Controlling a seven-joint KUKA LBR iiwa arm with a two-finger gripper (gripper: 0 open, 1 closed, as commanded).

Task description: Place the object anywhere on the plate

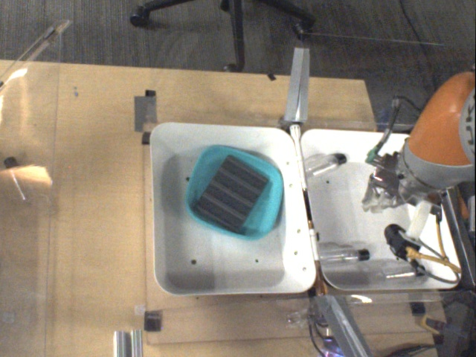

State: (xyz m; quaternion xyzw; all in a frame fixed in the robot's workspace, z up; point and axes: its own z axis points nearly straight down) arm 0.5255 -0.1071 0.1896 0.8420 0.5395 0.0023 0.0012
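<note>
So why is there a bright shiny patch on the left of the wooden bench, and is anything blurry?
Camera view: glare from a clear plastic sheet makes that bright patch on the bench; the teal plate and the dark ribbed block on it look fairly sharp; a soft shadow lies inside the left bin; the hand looks smeary over the right bin.

Setting: robotics lab or test cell. Evidence: pale wood desk (82, 222) carrying two shallow white bins (167, 274) fixed side by side, metal brackets (299, 84) at their edges. Grey industrial arm with orange band (442, 121) enters from the right, loose cables (424, 255) trailing. Grey carpet (89, 13) and a black office-chair base (234, 10) beyond the desk.
</note>
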